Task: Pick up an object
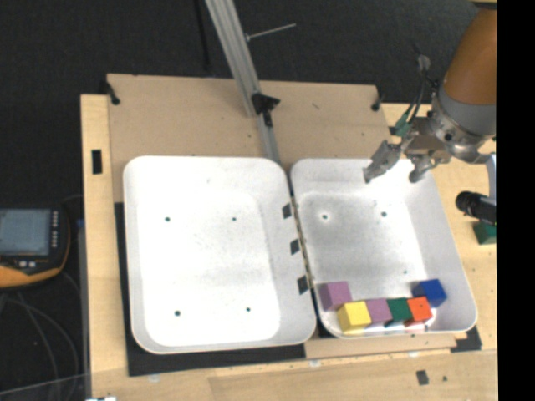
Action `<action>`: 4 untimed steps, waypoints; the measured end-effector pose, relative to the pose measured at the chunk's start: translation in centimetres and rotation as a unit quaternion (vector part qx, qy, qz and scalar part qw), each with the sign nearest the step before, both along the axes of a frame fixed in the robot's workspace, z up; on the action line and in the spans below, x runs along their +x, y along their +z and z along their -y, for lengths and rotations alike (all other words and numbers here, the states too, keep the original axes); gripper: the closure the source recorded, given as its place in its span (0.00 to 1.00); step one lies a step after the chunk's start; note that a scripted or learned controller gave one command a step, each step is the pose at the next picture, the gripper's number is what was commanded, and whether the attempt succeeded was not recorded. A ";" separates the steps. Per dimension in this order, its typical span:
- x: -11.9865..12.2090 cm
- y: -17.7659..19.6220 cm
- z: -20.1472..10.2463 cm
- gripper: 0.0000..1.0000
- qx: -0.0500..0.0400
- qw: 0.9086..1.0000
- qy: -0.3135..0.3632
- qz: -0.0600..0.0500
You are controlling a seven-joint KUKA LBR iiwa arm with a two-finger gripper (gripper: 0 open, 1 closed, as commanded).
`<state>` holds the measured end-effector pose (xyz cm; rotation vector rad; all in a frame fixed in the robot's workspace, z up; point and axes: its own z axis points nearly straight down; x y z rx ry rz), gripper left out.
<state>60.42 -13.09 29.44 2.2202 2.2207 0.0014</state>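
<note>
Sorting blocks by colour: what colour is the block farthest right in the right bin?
Blue, seen in the camera view.

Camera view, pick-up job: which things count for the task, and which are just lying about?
Job:
- pincer, open, above the right bin
- purple cube
- yellow cube
- second purple block
- green block
- orange block
- blue cube

Lying about:
- left bin
- grey metal rail
- handheld screen unit

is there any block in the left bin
No, the blocks all sit along the near edge of the right bin.
</note>
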 end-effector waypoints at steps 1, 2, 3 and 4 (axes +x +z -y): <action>-6.3 -9.5 -0.3 0.00 0.001 1.000 -0.001 -0.005; -6.0 -7.9 -0.1 1.00 -0.001 1.000 -0.004 0.001; -6.8 -4.2 -8.0 1.00 0.001 1.000 0.005 0.002; -6.7 -4.1 -14.7 1.00 0.001 1.000 0.005 0.000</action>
